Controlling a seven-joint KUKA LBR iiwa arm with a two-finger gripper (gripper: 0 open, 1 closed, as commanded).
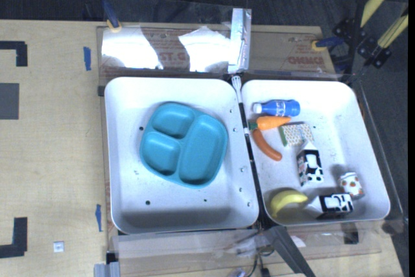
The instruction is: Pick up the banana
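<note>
Banana [288, 202], yellow and curled, is seen lying in the right bin [371, 134], close to that bin's near left corner and just beside the wall shared with the left bin [118, 139]; it is not touched by anything above it, and whether the claw is open or closed cannot be told.

Just to the banana's right, a small black-and-white box [336, 203] is laid along the near wall; a small round white and orange object [349, 183] is placed slightly beyond it, toward the right wall; a black-and-white carton [310, 167] is found near the bin's middle, apart from the banana.

Farther back, a blue bottle [277, 108] with a white cap and label is laid on its side near the far wall; an orange carrot [273, 123] is laid just in front of it; a second orange piece [267, 144] is angled beside the left wall; a small patterned packet [296, 134] is set between the carrot and the carton.

In the left bin, a teal divided plate [183, 143] is placed near the middle, turned at a slant.

Both bins are carried by a pale wooden counter [45, 139]; black tape marks [19, 54] and short strips of blue tape [87, 58] are seen on its left part; a clear plastic sheet [162, 48] with bright glare is seen behind the left bin.
</note>
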